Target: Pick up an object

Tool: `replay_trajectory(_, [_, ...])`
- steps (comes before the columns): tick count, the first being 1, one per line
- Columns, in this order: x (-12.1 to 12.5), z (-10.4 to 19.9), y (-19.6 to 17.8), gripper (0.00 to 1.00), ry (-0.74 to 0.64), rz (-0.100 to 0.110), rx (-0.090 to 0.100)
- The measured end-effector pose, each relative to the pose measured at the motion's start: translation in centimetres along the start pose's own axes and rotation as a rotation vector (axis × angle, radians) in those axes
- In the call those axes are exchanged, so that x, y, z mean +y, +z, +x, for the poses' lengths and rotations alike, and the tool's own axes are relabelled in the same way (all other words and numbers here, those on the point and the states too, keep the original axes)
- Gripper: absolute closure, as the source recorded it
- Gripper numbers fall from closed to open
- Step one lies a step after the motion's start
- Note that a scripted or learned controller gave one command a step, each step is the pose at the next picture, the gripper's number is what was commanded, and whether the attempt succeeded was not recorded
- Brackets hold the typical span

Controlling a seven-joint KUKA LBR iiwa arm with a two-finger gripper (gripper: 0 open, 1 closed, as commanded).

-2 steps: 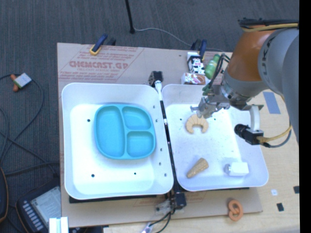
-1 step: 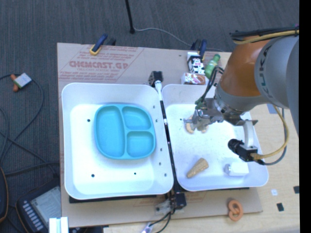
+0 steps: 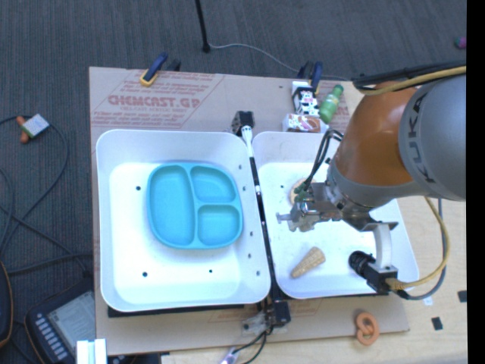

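A tan cone-shaped object, like an ice-cream cone, lies in the right white bin near its front. My gripper hangs over the middle of that bin, just behind and a little left of the cone, apart from it. A small pale object peeks out right behind the gripper, mostly hidden by it. The grey arm with its orange band covers the bin's right half.
The left white bin holds a blue three-compartment plate. A green bottle and small box stand behind the right bin. Clamps and cables run along the divider between bins. An orange ring lies on the board in front.
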State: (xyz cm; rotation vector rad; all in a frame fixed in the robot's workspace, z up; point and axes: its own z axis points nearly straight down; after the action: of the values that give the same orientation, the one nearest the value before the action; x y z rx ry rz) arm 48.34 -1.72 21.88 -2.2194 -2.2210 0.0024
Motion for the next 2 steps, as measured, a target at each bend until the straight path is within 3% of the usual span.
replay_trajectory(1, [-0.04,1.32,3.52,1.0,0.001,0.001,0.0])
replay_trajectory(2, [-0.02,0.41,3.49,1.0,0.0,0.0,0.0])
